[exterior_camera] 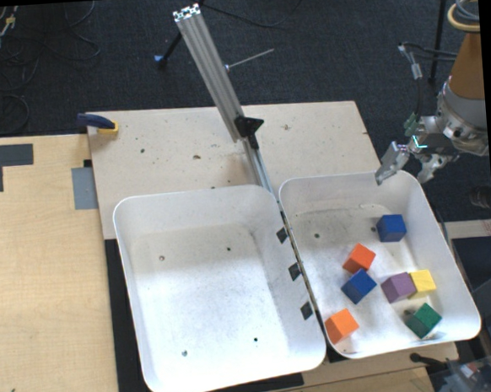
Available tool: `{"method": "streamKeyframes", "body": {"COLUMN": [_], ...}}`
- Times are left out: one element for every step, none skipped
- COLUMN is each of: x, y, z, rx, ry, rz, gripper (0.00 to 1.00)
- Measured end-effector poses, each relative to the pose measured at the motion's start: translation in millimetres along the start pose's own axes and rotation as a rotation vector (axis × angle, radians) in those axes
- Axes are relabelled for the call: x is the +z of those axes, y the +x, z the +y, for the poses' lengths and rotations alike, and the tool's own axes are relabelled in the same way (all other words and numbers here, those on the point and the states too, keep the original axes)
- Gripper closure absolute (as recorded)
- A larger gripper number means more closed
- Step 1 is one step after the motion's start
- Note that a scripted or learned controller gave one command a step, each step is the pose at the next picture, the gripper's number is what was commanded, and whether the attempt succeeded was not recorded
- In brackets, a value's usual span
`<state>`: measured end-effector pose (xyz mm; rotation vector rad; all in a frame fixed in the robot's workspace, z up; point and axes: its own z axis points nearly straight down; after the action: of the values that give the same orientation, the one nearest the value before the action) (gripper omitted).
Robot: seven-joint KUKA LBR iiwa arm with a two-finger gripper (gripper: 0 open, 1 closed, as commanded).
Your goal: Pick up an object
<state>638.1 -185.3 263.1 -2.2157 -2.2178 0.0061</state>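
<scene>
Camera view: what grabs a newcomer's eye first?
The bright blocks in the right bin: two blue, two orange, a purple, a yellow and a green. Next, the gripper hanging over that bin's far right corner, and the slanted metal rail behind the bins.

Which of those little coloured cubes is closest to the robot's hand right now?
The small blue cube lying alone at the far end of the right white bin, just below the hand. The other blue cube lies further off, among the orange ones.
</scene>
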Motion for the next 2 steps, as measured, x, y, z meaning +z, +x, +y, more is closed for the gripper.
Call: {"method": "streamKeyframes", "body": {"x": [-3.0, 43.9], "y": [0.4, -2.0], "z": [0.9, -6.3], "rx": [-0.003, 0.000], "ry": [-0.004, 0.000], "rz": [-0.002, -0.001], "gripper": [0.00, 0.00]}}
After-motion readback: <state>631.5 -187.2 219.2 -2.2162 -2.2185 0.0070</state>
